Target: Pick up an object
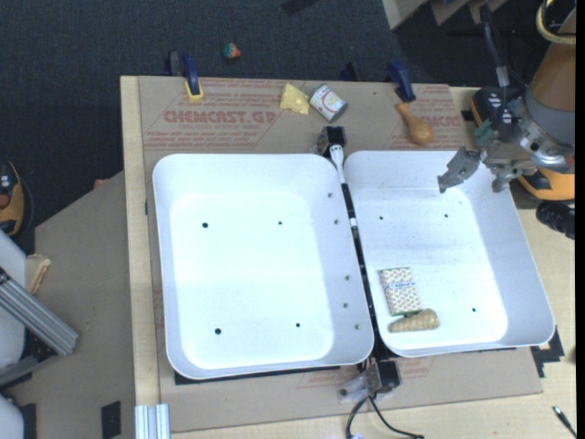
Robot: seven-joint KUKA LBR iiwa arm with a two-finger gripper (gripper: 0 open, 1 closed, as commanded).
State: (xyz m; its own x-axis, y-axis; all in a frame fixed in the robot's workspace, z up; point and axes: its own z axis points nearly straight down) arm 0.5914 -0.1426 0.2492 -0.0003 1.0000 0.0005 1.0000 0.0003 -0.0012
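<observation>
Red print on the brown board under my bins reads "CHEMCAST G P" (221,116) along its far edge, with more of the same lettering, partly covered, near the far right corner. That board lies on a pale bench (82,273), and beyond it the floor is dark carpet (110,16) with a small coloured scrap (232,51) on it.

The 2 bins are shallow, smooth white plastic trays with rounded corners and a few dark dots in their floors. The left bin (169,273) and the right bin (521,263) touch along a dark seam. In the right bin, near its front left corner, lie a small square packet with a speckled pattern (400,289) and, just in front of it, a tan ridged cone-shaped piece (415,320).

On the board behind the bins sit a yellow wedge (294,100), a small white box (327,102) and a wooden-looking pear shape (416,125), between 2 blue clamps (190,73).

My end effector (475,170) hovers over the right bin's far edge, well apart from both objects; its 2 fingers stand spread wide with nothing between them.
</observation>
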